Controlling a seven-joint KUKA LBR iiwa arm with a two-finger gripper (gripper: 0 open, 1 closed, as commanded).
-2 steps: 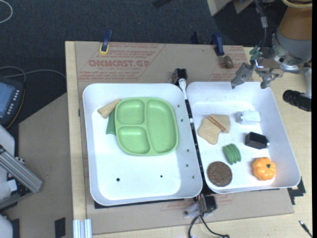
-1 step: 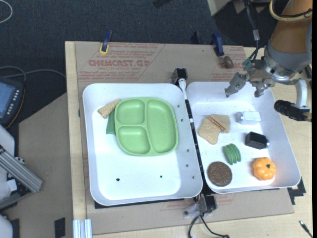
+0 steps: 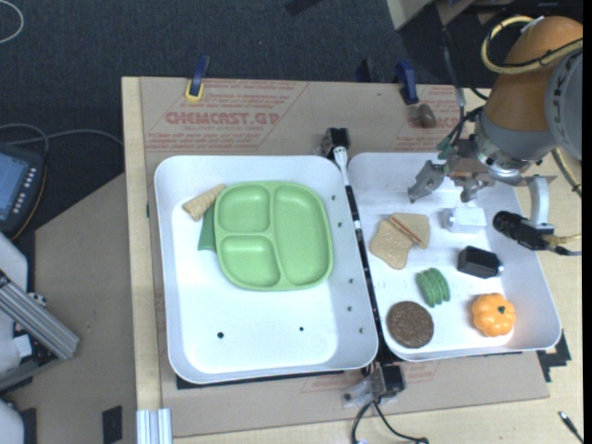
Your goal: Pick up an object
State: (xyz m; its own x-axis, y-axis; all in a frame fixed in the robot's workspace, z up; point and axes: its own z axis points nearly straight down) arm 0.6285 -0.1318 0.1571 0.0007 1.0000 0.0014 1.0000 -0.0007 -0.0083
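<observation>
1. A grey KUKA arm with an orange band reaches in from three o'clock, its gripper (image 3: 450, 181) hanging over the twelve o'clock end of the right bin (image 3: 546, 317). The two fingers stand apart, with nothing visible between them.

2. The task appears to be at its start: no object has been lifted, and every candidate lies on the bin floor. The descent, the closing and the lift all look to remain.

3. Closest to the open fingers, at about five o'clock from them, sits a small white block (image 3: 462, 218). A sandwich slice (image 3: 400, 239) lies at roughly seven o'clock from the gripper, near the bin's left wall.

4. Farther down the right bin rest a black block (image 3: 479, 263), a green ridged vegetable (image 3: 432, 286), a round brown patty (image 3: 409, 325) and an orange pumpkin (image 3: 493, 314), all apart from one another.

5. The left bin (image 3: 250, 340) holds a green divided plate (image 3: 274, 234), with a tan cracker-like piece (image 3: 203, 203) against the plate's ten o'clock corner.

6. Both bins sit side by side on a brown board (image 3: 139, 276) stamped with red lettering, held at twelve o'clock by a yellow clamp (image 3: 196, 83) and a blue clamp (image 3: 405, 80).

7. Dark carpet (image 3: 111, 17) surrounds the bench, and cables trail at nine o'clock and six o'clock.
</observation>
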